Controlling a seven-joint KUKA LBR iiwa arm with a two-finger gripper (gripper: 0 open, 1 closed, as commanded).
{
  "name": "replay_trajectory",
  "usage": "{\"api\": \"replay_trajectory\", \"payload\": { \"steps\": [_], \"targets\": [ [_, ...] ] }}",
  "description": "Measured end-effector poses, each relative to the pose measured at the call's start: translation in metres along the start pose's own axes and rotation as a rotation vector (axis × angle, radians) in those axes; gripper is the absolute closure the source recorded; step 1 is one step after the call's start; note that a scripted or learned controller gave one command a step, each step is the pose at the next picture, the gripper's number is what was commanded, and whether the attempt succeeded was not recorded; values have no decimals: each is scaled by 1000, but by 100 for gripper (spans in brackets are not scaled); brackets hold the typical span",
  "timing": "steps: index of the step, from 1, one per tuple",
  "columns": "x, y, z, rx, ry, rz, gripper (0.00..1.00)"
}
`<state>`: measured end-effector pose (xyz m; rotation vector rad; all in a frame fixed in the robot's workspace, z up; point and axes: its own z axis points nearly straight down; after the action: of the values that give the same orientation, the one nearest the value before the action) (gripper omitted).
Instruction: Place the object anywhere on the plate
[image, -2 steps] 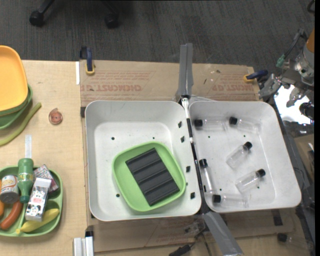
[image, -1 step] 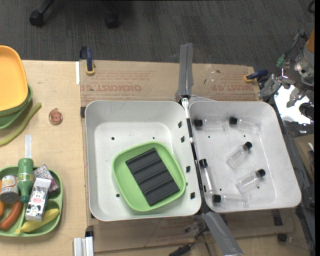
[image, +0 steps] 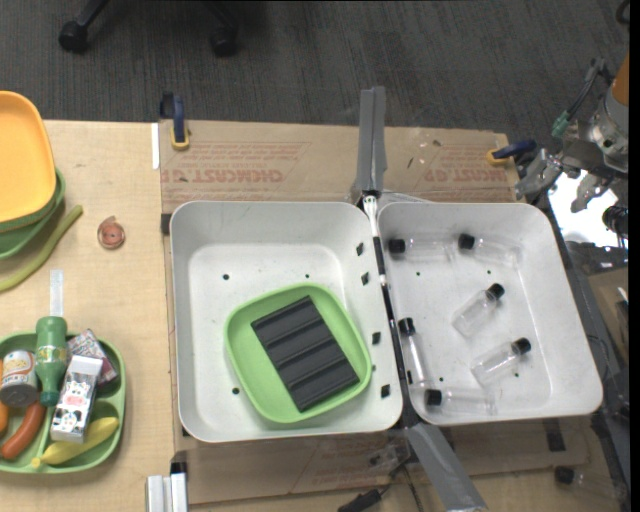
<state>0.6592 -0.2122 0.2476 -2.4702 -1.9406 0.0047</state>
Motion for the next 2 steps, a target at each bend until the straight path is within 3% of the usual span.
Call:
{"api": "replay_trajectory", "payload": {
  "steps": [1, 2],
  "targets": [
    [0, 0, -25, -2, 1, 31, 0],
    [-2, 0, -5, 0, 0, 30, 0]
  ]
}}
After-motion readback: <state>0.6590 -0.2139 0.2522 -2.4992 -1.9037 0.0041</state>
